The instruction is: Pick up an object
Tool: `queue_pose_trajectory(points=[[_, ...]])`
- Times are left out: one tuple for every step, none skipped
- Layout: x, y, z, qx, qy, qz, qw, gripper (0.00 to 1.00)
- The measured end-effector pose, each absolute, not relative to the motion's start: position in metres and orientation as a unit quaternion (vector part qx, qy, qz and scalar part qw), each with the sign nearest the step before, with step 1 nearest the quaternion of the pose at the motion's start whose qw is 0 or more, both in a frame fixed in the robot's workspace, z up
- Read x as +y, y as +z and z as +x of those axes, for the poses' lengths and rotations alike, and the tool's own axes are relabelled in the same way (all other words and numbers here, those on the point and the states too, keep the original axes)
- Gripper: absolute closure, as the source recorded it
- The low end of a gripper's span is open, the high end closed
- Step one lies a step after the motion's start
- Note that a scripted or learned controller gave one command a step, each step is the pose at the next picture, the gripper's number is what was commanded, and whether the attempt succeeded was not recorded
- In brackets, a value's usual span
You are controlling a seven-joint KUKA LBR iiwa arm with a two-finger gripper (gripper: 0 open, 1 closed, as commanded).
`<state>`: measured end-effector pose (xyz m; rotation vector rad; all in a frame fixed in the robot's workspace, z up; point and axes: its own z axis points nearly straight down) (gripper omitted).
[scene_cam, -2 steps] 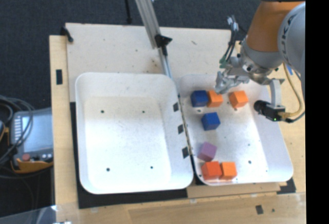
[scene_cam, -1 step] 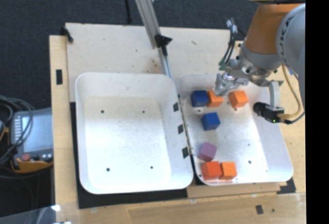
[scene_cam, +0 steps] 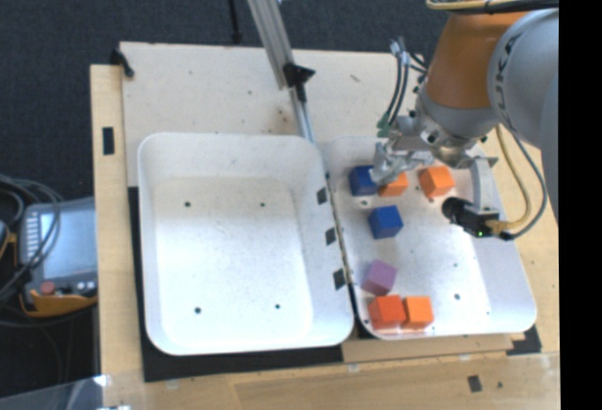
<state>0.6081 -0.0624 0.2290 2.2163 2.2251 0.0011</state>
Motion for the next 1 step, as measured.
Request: queue_pose_trajectory(points=[[-0.0034,0.2272,0.6008,0.71,0.0003,0.705,-0.001,1.0]])
